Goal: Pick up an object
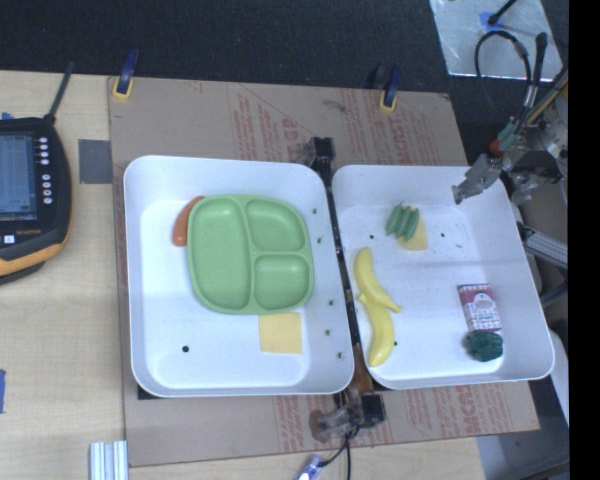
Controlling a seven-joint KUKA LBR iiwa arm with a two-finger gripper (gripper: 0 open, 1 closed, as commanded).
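Nearest the camera in my right bin [520,268], at five o'clock, sit the dark green lump [484,345] and the red packet [479,307]. At nine lies the banana [373,303] (long, easy to straddle). My pincer [474,184] hovers at the bin's one o'clock corner; open or closed, I cannot tell. I'd drop straight, centred.

yellow banana [373,306] flat along right bin's [500,368] left wall
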